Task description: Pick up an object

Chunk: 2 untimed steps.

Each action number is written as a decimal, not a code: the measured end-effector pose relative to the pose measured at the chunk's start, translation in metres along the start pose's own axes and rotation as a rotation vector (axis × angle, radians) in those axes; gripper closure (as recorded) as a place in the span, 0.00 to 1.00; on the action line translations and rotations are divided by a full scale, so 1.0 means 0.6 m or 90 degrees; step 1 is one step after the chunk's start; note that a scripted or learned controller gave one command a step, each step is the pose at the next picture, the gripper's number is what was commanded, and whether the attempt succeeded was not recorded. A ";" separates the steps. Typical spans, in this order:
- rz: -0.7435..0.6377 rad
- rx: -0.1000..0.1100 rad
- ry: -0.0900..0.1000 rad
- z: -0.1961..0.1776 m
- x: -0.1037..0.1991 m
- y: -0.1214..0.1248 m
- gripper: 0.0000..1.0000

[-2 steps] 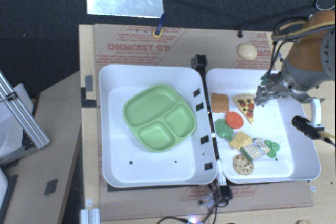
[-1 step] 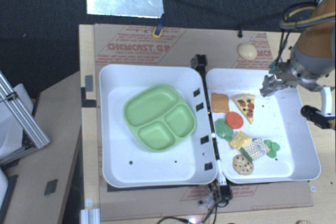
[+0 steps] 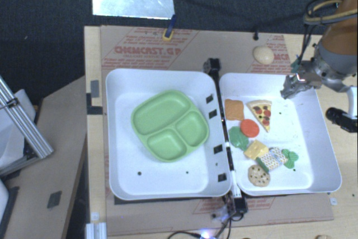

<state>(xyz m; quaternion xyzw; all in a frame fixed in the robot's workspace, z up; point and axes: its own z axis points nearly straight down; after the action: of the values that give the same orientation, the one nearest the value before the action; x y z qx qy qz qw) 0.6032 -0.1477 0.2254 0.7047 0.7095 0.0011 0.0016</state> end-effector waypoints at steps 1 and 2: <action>-0.001 0.002 0.001 0.013 0.079 -0.003 1.00; -0.001 0.002 0.001 0.019 0.166 -0.014 1.00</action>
<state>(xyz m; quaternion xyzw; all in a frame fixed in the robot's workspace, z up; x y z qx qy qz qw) 0.5944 -0.0481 0.2140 0.7045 0.7097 0.0003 -0.0001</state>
